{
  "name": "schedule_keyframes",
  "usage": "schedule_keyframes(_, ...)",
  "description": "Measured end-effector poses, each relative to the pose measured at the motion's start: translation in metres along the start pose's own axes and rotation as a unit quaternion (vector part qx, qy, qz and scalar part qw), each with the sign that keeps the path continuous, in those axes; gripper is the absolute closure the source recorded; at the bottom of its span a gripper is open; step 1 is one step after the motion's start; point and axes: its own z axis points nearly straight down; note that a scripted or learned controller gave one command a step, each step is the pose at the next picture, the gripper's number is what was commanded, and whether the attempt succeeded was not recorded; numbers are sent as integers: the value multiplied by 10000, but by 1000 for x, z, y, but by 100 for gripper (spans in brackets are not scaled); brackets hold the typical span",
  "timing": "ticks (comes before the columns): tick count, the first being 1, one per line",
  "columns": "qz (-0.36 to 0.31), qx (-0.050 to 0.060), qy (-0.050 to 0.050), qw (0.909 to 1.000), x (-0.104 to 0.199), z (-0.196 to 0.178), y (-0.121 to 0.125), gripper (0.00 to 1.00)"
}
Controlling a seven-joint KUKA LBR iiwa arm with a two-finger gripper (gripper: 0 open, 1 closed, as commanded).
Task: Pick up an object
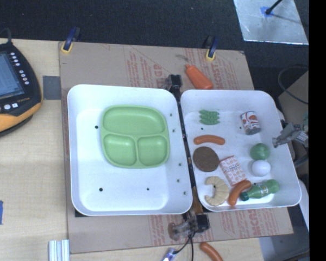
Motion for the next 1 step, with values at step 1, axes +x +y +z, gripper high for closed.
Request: schedule_keyframes(1, -14, 22, 3, 10000, -6, 122, 65, 0)
